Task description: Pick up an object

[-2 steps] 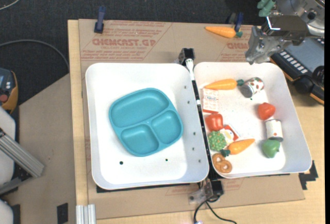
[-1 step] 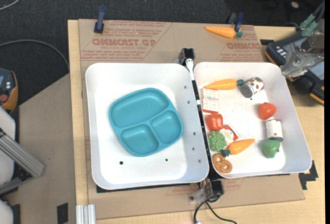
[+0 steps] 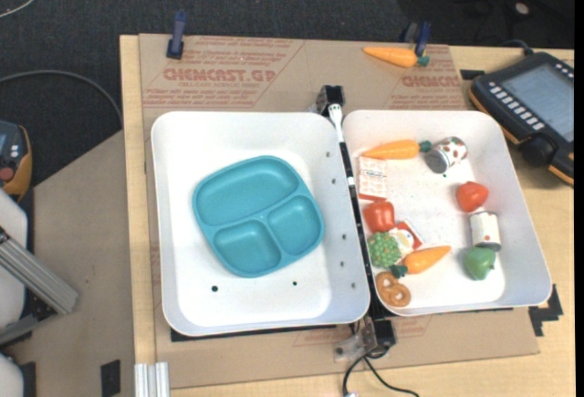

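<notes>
— Why is the toy food crowded together?
— It's all in the right bin (image 3: 520, 290), pretzel (image 3: 394, 290) nearest, carrot (image 3: 391, 150) farther, ready for picking; the teal tray (image 3: 257, 214) sits alone.
— And the pincer?
— Cannot tell.

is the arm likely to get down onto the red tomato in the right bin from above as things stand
Probably yes. The red tomato sits apart from its neighbours in the right bin, with bare white floor around it and nothing over it, though the can lies just below it.
</notes>
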Robot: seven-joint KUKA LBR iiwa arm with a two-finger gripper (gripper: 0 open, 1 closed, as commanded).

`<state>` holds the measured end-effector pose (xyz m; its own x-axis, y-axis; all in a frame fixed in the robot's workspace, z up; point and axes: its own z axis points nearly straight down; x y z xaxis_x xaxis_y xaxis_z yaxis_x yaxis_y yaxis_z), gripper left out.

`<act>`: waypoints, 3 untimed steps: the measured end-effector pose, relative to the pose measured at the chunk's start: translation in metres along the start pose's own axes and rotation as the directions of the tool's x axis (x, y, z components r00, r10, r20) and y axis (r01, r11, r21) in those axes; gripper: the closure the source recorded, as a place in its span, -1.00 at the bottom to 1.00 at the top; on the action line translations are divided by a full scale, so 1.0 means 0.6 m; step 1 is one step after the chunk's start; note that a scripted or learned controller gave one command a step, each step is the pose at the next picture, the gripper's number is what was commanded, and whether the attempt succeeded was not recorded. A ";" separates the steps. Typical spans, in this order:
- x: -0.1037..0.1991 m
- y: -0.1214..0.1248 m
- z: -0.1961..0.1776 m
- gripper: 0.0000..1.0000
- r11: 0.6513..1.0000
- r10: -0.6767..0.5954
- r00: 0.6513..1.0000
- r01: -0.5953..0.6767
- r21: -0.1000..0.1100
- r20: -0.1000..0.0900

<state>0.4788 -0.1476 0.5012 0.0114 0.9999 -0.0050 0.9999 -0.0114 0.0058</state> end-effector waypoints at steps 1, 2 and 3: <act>-0.134 -0.001 0.089 1.00 1.000 -0.003 1.000 0.003 0.011 -0.004; 0.010 0.003 -0.026 1.00 1.000 -0.021 1.000 0.021 -0.006 -0.003; 0.186 0.006 -0.034 1.00 1.000 -0.024 1.000 0.024 0.000 -0.006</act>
<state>0.4834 -0.0362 0.5209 -0.0130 0.9999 0.0013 0.9999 0.0130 0.0053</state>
